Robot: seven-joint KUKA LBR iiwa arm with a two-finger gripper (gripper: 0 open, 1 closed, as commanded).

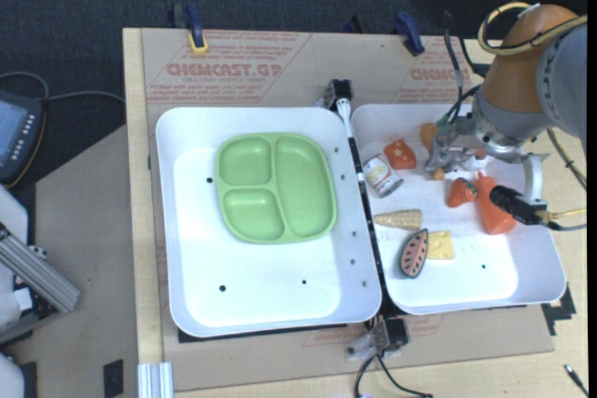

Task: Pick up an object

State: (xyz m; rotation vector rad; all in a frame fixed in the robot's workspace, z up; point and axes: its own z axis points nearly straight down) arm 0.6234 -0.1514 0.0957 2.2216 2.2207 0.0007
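Position check: my arm (522,79) came in from the right and hung low over the back of the right bin (522,280), wrist end down among the toys. That made sense as a pick pose, since every loose item sat in that bin. Clenched or released, I couldn't tell; the wrist hardware hid it. Nothing was visibly held.

Likely target, my guess: the red piece (460,192), just beside the wrist end, on the bin floor. An orange piece (495,215) lay touching or nearly touching it, so a grab there risked catching both.

Count in the right bin, eight items, one of each:
- red piece, orange piece
- small can (378,174), tipped on its side near the divider
- red-orange chunk (400,154), near the can
- orange bit (427,135), partly hidden behind the wrist
- tan wedge (398,219)
- melon slice (413,253)
- yellow block (440,244), just beside the slice

Left bin (261,298): one green plate (277,187), three compartments, nothing in them. Two bins total, side by side on the surface (140,200), presumably so picks from one could go to the other. Two blue clamps (195,20) held the board at the back edge.
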